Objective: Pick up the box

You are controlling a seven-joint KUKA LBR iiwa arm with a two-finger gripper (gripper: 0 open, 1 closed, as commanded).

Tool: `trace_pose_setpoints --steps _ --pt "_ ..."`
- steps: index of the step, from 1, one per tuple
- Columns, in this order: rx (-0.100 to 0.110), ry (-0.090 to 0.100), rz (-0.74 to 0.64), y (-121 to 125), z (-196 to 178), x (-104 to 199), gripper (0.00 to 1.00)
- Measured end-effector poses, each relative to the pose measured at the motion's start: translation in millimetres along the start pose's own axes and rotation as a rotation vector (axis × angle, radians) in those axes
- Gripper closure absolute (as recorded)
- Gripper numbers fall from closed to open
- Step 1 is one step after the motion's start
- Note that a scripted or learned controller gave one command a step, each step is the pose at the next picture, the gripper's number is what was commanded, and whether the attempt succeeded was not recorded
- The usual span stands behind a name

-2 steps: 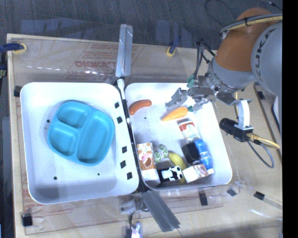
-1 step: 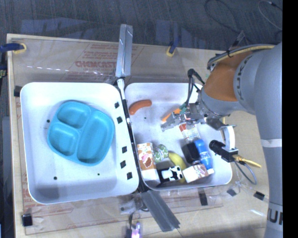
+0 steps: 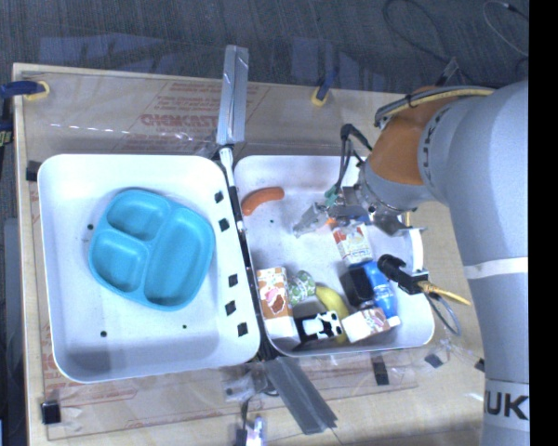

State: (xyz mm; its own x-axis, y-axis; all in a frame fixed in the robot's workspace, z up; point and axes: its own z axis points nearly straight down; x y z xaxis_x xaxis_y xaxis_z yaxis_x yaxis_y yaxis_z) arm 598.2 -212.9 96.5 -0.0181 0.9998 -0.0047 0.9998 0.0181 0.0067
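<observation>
Several small cartons lie in the right bin (image 3: pixel 288 170). A white and red box (image 3: pixel 353 244) sits just below the wrist, a fruit-printed box (image 3: pixel 272 293) leans against the bin's left wall, and a white box (image 3: pixel 372 323) rests at the front right. My gripper (image 3: pixel 310 218) hangs low over the bin's middle, pointing left. It is a little left of the white and red box, and I see nothing held in it. The arm covers the bin's right side.
An orange sausage-shaped toy (image 3: pixel 261 198) lies at the back left of the right bin. A banana (image 3: pixel 330 297), a green item (image 3: pixel 303 286), a blue bottle (image 3: pixel 383 295) and a black-and-white toy (image 3: pixel 318 327) crowd the front. The left bin (image 3: pixel 65 323) holds a blue divided plate (image 3: pixel 152 246).
</observation>
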Motion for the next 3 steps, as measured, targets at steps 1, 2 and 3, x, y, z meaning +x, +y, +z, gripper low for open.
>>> trace_pose_setpoints --steps 1,2,3 --pt "-0.007 -0.001 0.039 -44 -1 3 0.0" --pt "-0.003 -0.001 0.113 7 -1 1 0.0" --pt "0.008 0.005 0.106 57 4 53 0.0"
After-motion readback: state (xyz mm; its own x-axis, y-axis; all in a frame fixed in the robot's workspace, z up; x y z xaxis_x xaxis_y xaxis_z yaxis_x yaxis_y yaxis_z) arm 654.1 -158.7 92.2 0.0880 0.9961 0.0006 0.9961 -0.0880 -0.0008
